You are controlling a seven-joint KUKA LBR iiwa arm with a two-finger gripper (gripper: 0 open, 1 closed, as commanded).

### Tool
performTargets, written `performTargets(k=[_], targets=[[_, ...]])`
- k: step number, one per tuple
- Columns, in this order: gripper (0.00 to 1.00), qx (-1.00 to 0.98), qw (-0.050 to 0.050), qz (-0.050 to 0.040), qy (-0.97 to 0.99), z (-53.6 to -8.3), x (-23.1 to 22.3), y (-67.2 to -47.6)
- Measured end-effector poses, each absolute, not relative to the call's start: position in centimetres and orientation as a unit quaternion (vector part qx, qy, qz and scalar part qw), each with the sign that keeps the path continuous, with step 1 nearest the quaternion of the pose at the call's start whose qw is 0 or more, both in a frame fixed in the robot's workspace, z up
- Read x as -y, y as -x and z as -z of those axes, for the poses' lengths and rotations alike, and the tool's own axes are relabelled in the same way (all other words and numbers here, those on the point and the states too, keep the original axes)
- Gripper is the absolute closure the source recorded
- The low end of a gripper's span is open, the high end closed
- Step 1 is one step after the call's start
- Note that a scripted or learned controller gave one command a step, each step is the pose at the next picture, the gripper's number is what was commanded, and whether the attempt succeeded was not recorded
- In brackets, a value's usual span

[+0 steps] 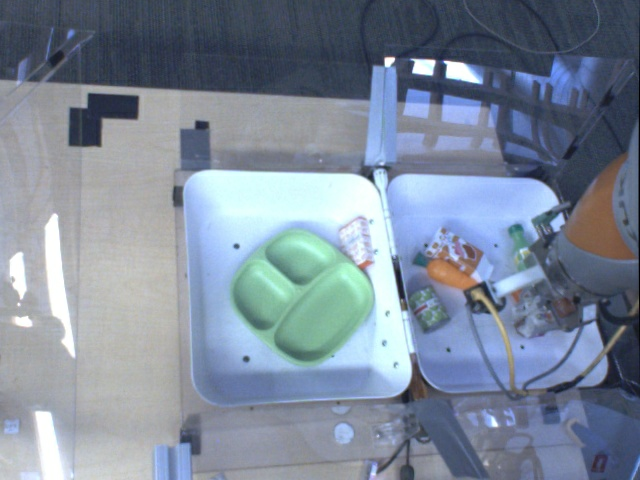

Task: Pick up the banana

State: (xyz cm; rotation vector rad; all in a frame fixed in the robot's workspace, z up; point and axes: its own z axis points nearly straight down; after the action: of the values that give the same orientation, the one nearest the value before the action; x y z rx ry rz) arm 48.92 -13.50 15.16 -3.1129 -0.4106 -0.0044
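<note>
Gripper is placed low at 3 o'clock in the right bin; open or closed cannot be told. Banana's place cannot be made out and is possibly hidden under the gripper. It is judged light, curved, smooth and slightly soft. It is best taken across the middle with gentle squeeze.

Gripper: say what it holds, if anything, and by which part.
Cannot be told. The gripper sits low in the right bin, beside the orange item; any hold is too blurred to see.
</note>
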Motion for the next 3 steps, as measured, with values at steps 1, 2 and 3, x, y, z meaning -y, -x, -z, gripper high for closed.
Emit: performTargets(k=[1, 2, 3], targets=[[0.0, 0.131, 0.001, 0.0014, 0.991, -15.2, 13.5, -48.9], [0.0, 0.108, 0.0, 0.0021, 0.994, -18.5, 5.5, -48.8], [0.0, 0.154, 0.0, 0.0026, 0.988, -24.4, 8.6, -48.9]])
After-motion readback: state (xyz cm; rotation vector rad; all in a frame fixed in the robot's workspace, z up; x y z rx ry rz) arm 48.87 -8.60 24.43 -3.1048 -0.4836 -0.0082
